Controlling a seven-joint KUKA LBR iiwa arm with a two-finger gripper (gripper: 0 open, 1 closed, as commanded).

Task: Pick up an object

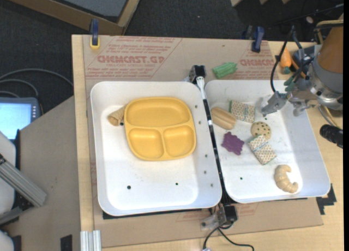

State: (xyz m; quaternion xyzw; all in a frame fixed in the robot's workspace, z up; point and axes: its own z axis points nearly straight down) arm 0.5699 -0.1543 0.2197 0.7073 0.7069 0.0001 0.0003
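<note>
Overhead, the surface (136,61) is covered by a brown sheet printed in red with "CHEMCAST GP" lettering, read near the left back edge and again, partly hidden, near the right. Two blue clamps (95,33) pin the sheet's back edge. The left bin (103,151) holds a yellow divided tray (160,127) with three compartments, and a small tan piece (115,117) touches the tray's left edge. The right bin (311,151) holds a tan bread roll (222,118), a purple jagged piece (233,143), a round chocolate-chip cookie (260,130), two checked wrapped blocks (262,150), one just behind the cookie and one just in front of it, and a croissant (286,178) near the front edge. A green toy (224,70) lies on the sheet behind the bins. The hand (272,104) hangs over the right bin's back part, just beside the rear checked block and behind the cookie; whether it is wide or narrow cannot be told, and nothing is seen held in it.
</note>
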